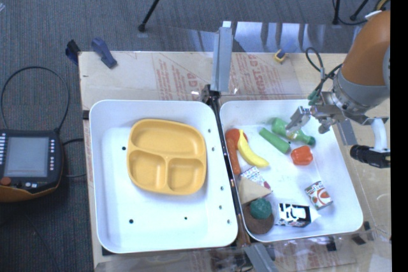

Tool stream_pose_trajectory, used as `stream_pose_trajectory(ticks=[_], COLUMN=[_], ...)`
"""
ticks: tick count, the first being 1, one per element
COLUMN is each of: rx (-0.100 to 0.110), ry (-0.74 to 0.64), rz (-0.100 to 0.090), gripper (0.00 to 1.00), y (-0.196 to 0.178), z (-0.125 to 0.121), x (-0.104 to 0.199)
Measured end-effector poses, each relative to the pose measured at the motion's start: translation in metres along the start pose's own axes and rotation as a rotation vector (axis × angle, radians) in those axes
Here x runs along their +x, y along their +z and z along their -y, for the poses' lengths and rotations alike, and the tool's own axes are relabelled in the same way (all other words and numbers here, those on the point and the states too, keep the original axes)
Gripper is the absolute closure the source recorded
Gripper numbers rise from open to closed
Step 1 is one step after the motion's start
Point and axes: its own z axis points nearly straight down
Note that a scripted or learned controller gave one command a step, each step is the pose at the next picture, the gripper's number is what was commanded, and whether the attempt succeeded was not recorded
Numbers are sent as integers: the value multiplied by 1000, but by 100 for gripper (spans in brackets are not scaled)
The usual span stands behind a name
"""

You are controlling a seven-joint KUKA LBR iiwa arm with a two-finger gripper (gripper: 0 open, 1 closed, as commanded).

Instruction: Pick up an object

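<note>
Your arm above the right bin [354,200]
Gripper [310,120] hangs over its far side, fingers spread apart.

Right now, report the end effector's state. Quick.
End effector: fingers spread open, nothing between them, poised above the green piece in the right bin.

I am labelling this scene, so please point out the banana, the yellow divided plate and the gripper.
banana [251,153]: camera view, middle of its curved body.
yellow divided plate [167,132]: camera view, bare upper compartment.
gripper [310,119]: camera view, midway between its fingertips.
</note>
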Motion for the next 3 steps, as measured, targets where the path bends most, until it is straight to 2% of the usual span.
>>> stream_pose_trajectory(ticks=[1,2,3], rx=[6,1,-1], ry=[-122,-247,-240], rz=[-1,0,-1], gripper=[0,0,100], y=[77,108,97], z=[0,16,15], x=[67,83,82])
